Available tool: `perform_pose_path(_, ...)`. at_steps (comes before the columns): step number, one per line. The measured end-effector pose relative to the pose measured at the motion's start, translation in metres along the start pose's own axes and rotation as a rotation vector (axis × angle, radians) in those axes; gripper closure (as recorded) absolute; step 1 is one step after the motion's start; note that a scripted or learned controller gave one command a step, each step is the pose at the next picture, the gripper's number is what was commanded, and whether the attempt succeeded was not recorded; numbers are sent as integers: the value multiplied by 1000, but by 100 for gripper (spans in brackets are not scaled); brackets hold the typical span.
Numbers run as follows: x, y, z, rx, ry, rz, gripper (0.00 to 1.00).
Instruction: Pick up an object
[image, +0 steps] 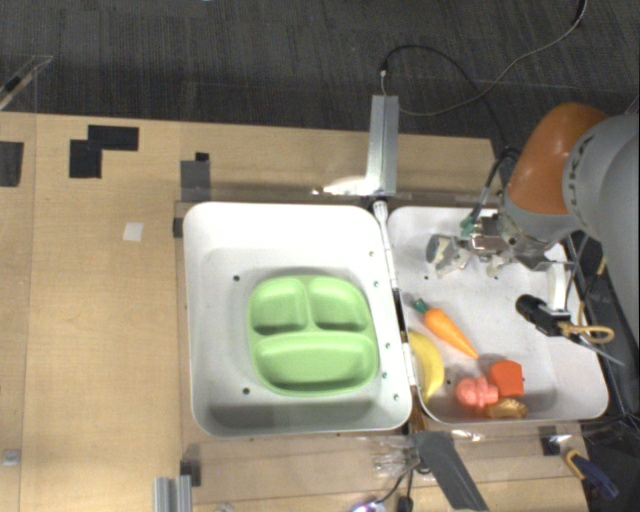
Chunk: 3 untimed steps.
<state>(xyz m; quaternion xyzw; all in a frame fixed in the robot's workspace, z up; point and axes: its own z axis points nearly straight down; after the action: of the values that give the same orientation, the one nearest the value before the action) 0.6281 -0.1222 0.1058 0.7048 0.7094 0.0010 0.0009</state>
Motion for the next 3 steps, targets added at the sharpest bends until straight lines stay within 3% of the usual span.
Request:
perform_pose_path(1,39,-40,6,0,0,-94,0)
perform_pose_path(2,36,-94,15,-18,-3,-228,0)
perform_pose_path(3,38,-92,4,-21,-1,-230,100)
